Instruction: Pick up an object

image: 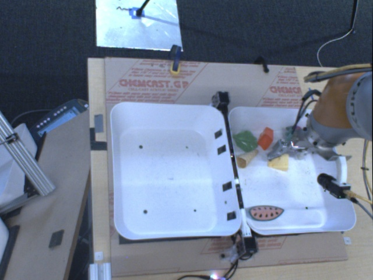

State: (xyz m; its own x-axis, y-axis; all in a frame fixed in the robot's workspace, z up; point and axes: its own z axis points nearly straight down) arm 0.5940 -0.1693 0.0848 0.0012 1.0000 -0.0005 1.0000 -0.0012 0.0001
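Note:
The right bin (315,217) holds several small toys. A green piece (245,139) and an orange-red block (266,137) lie near its far left corner. A tan cone (246,157) rests just in front of them, by the divider. My gripper (277,151) is low in this bin, reaching in from the right. Its metal tip sits between the orange-red block and a yellow wedge (280,164), close to both. Nothing is seen lifted off the bin floor. A watermelon slice (266,213) lies at the bin's near left edge.
The left bin (169,174) sits beside the right one, with black clips (227,185) along the shared wall. The grey and orange arm (344,107) hangs over the right bin's far right corner. A silvery sheet (137,16) lies beyond the bench.

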